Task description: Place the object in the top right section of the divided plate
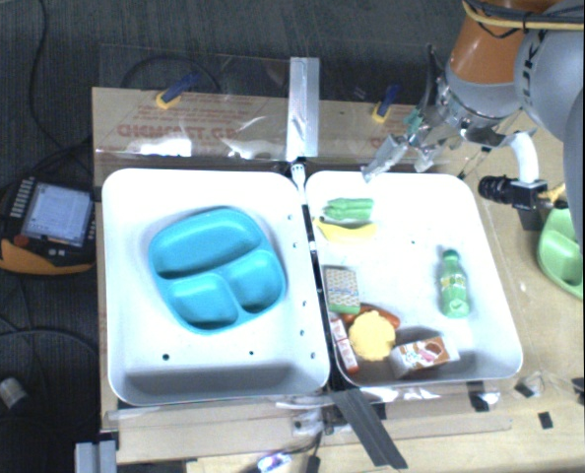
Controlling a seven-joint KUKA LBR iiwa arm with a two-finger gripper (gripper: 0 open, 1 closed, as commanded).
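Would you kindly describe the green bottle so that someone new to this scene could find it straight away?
Start at the right-hand white bin, the one without the blue divided plate. Look toward that bin's right wall, about halfway down: the green bottle lies there alone on the white floor. Unlike the green and yellow item near the bin's top left and the packets clustered at its lower left, it touches nothing.

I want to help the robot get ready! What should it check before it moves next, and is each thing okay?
1. Blue plate sits flat in the left bin: ok.
2. Plate sections have nothing in them: ok.
3. Something to pick up, like the green bottle, lies in the right bin: ok.
4. Gripper hangs above the right bin's far edge, touching nothing: ok.
5. Gripper already holds something: not ok.
6. Gripper open enough to grab: cannot tell.
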